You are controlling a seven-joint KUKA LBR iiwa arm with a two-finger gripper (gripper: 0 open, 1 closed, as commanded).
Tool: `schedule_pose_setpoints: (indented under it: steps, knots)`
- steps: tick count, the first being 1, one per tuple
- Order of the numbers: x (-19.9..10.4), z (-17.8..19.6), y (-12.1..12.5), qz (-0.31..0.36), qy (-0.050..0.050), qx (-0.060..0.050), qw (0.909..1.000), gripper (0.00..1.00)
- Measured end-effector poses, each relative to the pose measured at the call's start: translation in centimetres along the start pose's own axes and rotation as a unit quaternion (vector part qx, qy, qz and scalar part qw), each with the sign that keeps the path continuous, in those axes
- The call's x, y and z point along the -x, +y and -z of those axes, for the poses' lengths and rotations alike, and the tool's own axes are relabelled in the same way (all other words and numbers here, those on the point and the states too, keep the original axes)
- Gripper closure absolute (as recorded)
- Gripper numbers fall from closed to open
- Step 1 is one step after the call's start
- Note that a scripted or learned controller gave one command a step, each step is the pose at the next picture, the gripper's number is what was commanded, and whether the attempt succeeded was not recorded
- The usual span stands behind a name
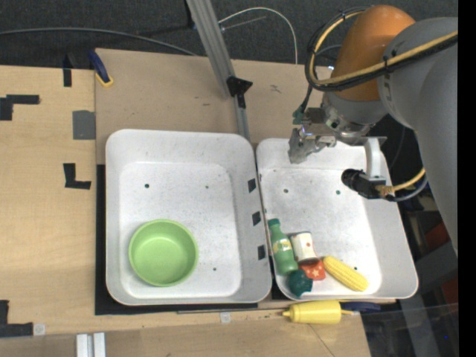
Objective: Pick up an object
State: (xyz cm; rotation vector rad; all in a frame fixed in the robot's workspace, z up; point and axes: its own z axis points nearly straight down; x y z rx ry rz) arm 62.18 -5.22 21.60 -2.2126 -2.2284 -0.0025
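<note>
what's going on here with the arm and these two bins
A KUKA arm reaches in from the right, its gripper hovering over the far edge of the right bin, holding nothing visible. Its targets cluster in that bin's near corner: a green bottle, a small white carton, a red piece and a corn cob. The left bin holds a green bowl. A yellow bottle lies on the bench.

Green bowl (163,253), yellow corn (345,272)
</note>
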Motion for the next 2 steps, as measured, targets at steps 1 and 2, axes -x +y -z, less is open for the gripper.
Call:
schedule_pose_setpoints:
  steps: [1, 2]
  knots:
    - [-6.1, -0.2, 1.7, 0.001, 0.0, 0.0, 1.0, 1.0]
    - [-11.4, 1.0, 2.0, 0.0, 0.0, 0.0, 1.0, 1.0]
